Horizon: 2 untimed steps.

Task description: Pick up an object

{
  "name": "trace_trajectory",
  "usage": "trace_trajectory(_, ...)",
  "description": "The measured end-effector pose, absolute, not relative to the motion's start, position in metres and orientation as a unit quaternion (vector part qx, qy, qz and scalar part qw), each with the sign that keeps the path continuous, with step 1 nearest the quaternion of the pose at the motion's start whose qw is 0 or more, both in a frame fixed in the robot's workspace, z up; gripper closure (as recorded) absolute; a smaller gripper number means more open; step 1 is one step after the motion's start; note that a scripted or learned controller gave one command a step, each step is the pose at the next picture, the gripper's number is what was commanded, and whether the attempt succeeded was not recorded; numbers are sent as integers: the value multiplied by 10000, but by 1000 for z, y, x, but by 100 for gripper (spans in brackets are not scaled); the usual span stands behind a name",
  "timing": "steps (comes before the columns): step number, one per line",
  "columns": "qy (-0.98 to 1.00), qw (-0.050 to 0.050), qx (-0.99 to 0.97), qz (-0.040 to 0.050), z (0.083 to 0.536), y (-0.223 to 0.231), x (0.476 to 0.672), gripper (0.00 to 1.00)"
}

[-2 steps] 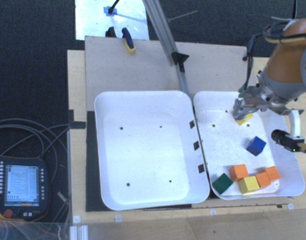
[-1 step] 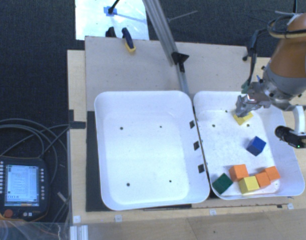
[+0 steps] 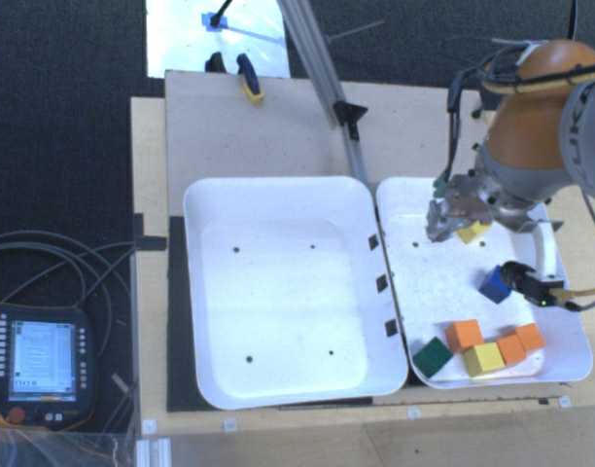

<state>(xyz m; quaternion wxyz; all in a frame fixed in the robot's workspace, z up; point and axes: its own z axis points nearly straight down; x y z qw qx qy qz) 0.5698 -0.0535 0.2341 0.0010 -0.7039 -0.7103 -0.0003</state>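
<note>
End effector (image 3: 445,220), its grip state impossible to tell, hovers in the right bin (image 3: 414,261) beside a yellow block (image 3: 472,231), likely light, rigid, best pinched across flat sides.

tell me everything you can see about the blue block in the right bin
The blue block is a small, solid-coloured cube, matte like painted wood or foam, though the material is uncertain. It lies on the floor of the right bin, turned so a corner points toward the camera. It sits apart from the green, orange and yellow blocks clustered near the bin's front edge. A black part on the arm's side sits right beside it; contact cannot be told. The tool is farther back, near a yellow block.
</note>
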Motion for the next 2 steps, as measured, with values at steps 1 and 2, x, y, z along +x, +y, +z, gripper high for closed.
trace_trajectory(1, -7106, 11, -7036, -5, 227, -3, 551, 100)
trace_trajectory(2, -7111, 9, -7031, -13, 241, 46, 522, 100)
